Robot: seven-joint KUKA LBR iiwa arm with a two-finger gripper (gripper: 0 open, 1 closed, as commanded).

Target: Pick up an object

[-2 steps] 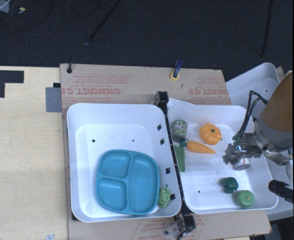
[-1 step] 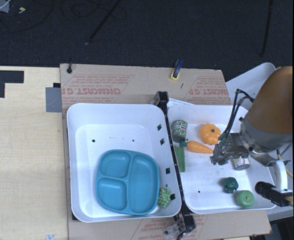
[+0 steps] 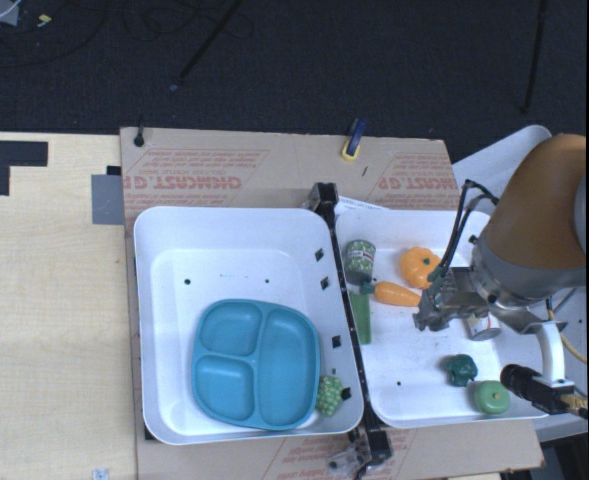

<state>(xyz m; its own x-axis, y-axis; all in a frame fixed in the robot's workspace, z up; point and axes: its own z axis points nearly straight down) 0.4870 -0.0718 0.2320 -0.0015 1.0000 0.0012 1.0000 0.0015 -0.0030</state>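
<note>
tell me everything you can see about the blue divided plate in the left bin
The blue divided plate looks like smooth plastic, a rounded rectangle with three compartments: two on its left, one long one on its right. It lies flat and slightly turned on the floor of the left bin, toward the near side. A small green bumpy item sits against its right corner.

Claw (image 3: 432,313) fingertips blurred; arm (image 3: 544,218) cut off at right

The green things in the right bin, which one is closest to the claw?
The dark teal lump, just below the claw. The round light-green piece lies farther down, and the green can and stick sit by the divider.
</note>
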